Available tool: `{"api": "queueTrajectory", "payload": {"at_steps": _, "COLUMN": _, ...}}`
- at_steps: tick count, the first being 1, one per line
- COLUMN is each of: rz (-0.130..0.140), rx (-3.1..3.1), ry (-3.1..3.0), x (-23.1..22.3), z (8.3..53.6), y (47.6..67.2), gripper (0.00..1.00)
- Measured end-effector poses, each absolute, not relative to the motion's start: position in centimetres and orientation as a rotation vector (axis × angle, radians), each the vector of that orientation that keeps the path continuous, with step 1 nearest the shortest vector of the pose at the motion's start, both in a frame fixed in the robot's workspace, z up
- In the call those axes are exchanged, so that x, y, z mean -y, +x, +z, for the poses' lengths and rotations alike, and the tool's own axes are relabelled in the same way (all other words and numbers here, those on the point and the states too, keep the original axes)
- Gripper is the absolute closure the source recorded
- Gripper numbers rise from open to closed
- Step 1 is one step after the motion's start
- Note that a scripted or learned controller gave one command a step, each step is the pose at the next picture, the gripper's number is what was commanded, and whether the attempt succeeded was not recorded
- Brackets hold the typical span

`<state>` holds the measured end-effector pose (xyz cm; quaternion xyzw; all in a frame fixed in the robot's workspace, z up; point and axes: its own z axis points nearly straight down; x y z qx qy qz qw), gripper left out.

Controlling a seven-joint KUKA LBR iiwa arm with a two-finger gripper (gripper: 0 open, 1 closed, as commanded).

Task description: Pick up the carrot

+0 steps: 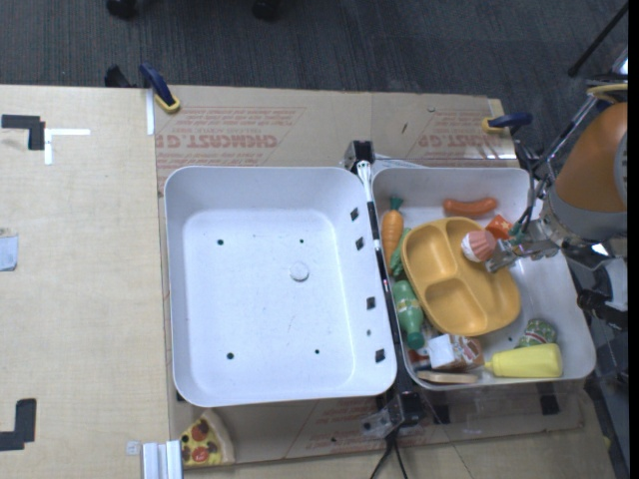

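The carrot (pixel 391 230), orange with a green top, lies along the left wall of the right bin (pixel 559 297), its leafy end pointing away from me. My gripper (pixel 499 253) hangs over the right part of that bin, above the far right rim of a yellow divided plate (pixel 464 292). It is well to the right of the carrot and apart from it. A small white and red toy (pixel 478 244) sits right at the gripper's tip; whether it is held is unclear.
Also in the right bin: a red sausage (pixel 469 207) at the back, a green bottle (pixel 406 307) just in front of the carrot, a yellow piece (pixel 526 362) at the front, and small toys. The left bin (pixel 180 297) stands alongside. A pizza slice (pixel 203 440) lies on the cardboard.
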<state>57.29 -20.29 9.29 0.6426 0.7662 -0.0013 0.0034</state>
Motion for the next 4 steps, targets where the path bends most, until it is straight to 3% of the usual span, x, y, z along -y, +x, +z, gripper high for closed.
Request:
{"api": "queueTrajectory", "payload": {"at_steps": 1, "rz": 0.005, "rx": -2.609, "ry": 1.695, "x": 22.7, "z": 9.9, "y": 49.7, "gripper": 0.0}}
{"api": "queueTrajectory", "payload": {"at_steps": 2, "rz": 0.001, "rx": -2.621, "ry": 1.724, "x": 13.7, "z": 19.9, "y": 57.6, "gripper": 0.0}}
{"api": "queueTrajectory", "payload": {"at_steps": 3, "rz": 0.006, "rx": -2.473, "ry": 1.911, "x": 11.0, "z": 10.8, "y": 63.5, "gripper": 0.0}}
{"api": "queueTrajectory", "payload": {"at_steps": 4, "rz": -0.022, "rx": -2.089, "ry": 2.344, "x": 11.8, "z": 10.3, "y": 65.7, "gripper": 0.0}}
